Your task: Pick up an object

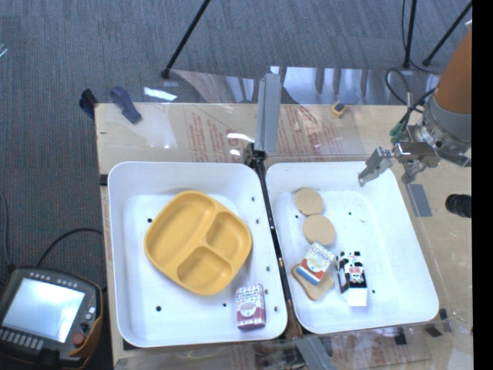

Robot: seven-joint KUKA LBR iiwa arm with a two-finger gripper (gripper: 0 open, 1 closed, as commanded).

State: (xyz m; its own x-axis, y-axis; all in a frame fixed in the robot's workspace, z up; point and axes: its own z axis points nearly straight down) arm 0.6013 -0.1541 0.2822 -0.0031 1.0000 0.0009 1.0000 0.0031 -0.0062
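The left bin [123, 206] holds a yellow divided plate [198, 242] and a small red-and-white carton [250, 307] near its front edge. The right bin [400, 268] holds two tan round cookies [314, 214], a cookie-shaped piece [310, 281] with a small packet [319, 257] on it, and a black-and-white carton [353, 277]. The gripper [389, 168] hangs over the right bin's back right corner, its fingers spread and holding nothing.
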